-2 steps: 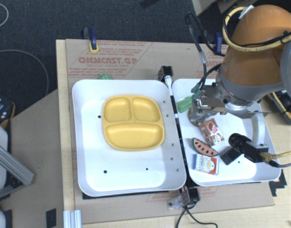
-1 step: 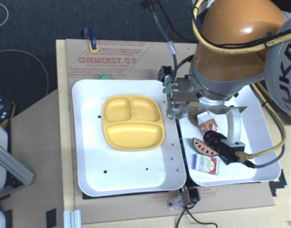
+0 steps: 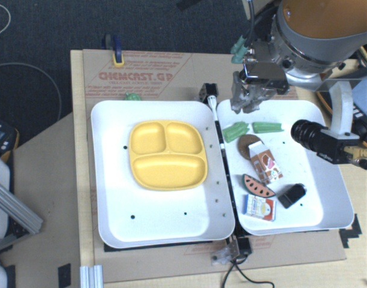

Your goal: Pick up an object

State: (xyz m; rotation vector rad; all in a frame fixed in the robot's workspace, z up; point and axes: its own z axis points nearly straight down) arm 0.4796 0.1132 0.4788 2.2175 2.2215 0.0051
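My gripper [image 3: 246, 104] hangs over the far left part of the right bin [image 3: 327, 212], just above and behind two green pods [image 3: 235, 131] [image 3: 267, 126]. Nothing shows between its fingers. Below the pods lie a brown round piece [image 3: 247, 144], a brown and white packet [image 3: 266, 165], a watermelon-like slice [image 3: 258, 186], a small printed box [image 3: 258, 207] and a black block [image 3: 291, 195]. The left bin [image 3: 108, 179] holds a yellow divided plate [image 3: 167, 154].
A black cylindrical device [image 3: 318, 139] juts over the right bin's right side. The bins rest on a cardboard sheet [image 3: 141, 71] with a blue and yellow clamp [image 3: 117, 50] at its far edge. Dark carpet lies beyond it.
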